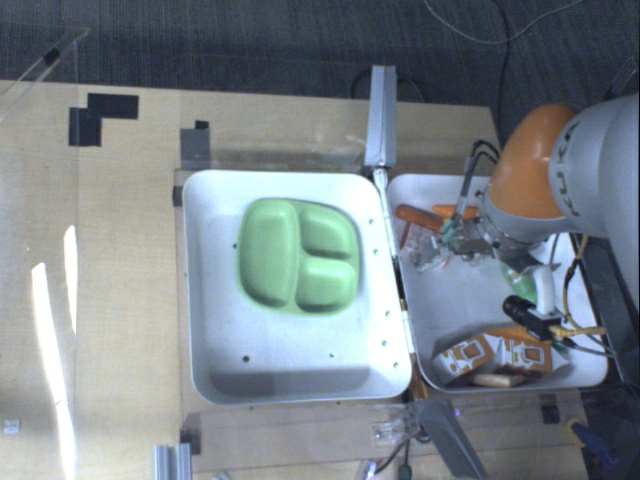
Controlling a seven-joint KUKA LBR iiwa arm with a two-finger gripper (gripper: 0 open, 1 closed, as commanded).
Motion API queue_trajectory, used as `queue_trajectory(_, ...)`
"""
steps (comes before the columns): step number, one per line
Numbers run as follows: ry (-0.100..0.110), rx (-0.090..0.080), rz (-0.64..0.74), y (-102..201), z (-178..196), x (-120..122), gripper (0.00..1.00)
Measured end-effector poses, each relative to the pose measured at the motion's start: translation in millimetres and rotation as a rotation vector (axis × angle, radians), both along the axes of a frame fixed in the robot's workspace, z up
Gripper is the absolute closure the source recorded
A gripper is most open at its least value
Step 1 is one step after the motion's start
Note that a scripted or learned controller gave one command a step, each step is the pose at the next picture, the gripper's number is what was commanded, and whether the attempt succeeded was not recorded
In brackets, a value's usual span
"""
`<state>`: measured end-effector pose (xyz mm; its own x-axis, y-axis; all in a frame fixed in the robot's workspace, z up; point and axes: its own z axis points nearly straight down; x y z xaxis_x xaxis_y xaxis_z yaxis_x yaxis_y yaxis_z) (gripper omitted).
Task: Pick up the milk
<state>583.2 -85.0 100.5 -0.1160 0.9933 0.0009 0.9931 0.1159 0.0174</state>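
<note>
End effector (pixel 440 248) low in right bin (pixel 450 318), near its left wall; grip state cannot tell. Milk (pixel 497 353) lying at bin's near edge, apart. Green tray (pixel 298 255) in left bin (pixel 210 298).

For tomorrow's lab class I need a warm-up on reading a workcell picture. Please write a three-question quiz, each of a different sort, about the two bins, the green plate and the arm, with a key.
1. True or false: the green plate lies in the left bin.
2. Multiple choice: how many compartments does the green plate have? A) two B) three C) four
3. Short answer: over which bin does the arm's orange band hang?

Key
1. True. It sits near that bin's middle.
2. B. One long compartment on the left, two smaller ones on the right.
3. The right bin, which also holds a brown and white carton near its front edge.
</note>
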Motion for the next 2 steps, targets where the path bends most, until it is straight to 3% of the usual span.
queue_trajectory(1,0.008,-0.005,0.177,-11,-12,21,0.00)
queue_trajectory(2,0.001,-0.004,0.179,-10,1,23,1.00)
